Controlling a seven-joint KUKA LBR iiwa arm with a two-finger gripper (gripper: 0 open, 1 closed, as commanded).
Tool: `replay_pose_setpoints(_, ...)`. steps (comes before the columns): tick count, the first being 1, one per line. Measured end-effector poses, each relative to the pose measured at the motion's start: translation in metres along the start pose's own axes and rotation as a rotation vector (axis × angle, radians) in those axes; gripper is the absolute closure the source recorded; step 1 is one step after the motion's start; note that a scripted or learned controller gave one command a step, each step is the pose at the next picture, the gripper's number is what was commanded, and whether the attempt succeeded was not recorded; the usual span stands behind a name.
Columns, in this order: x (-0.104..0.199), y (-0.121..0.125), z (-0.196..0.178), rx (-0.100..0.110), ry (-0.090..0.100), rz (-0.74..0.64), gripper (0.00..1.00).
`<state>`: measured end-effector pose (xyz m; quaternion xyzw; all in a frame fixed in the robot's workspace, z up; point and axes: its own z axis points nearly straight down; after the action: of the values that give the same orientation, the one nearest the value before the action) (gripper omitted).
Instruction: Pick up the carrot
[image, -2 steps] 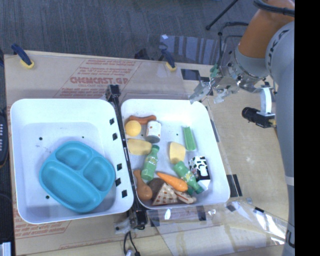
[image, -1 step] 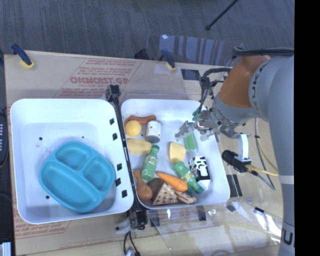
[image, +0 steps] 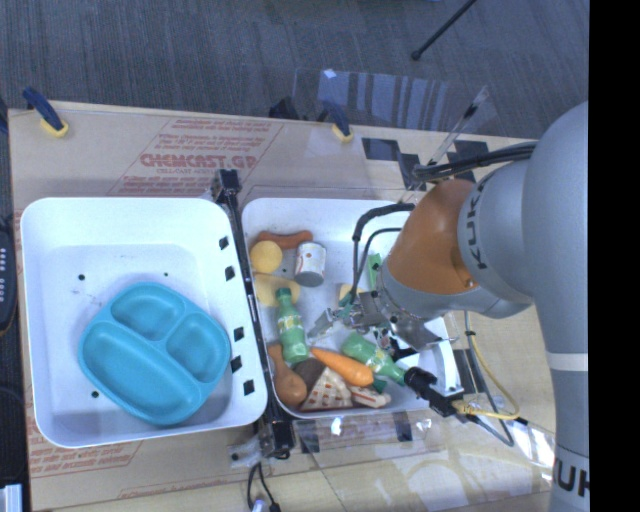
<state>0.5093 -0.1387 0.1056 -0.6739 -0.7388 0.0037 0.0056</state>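
Note:
The orange carrot lies on its side near the front of the right bin, its tip pointing left towards a green bottle. My gripper hangs low over the middle of that bin, just behind and slightly above the carrot, with the grey wrist and orange band above it. Nothing is visibly held. A green vegetable lies right next to the carrot on its right side, partly under the wrist.
The right bin also holds a yellow lemon, a small can, a brown drumstick, a brown potato and a pizza slice. A blue divided plate rests in the left bin.

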Motion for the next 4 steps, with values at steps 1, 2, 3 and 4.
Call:
replay_pose_setpoints(1, 0.006, -0.03, 0.013, -0.012, -0.005, -0.236, 0.0)
replay_pose_setpoints(2, 0.006, -0.024, -0.001, -0.027, -0.012, -0.252, 1.0)
replay_pose_setpoints(3, 0.006, -0.025, 0.0, -0.024, -0.011, -0.251, 0.0)
replay_pose_setpoints(4, 0.013, -0.026, 0.009, -0.023, -0.015, -0.459, 0.0)
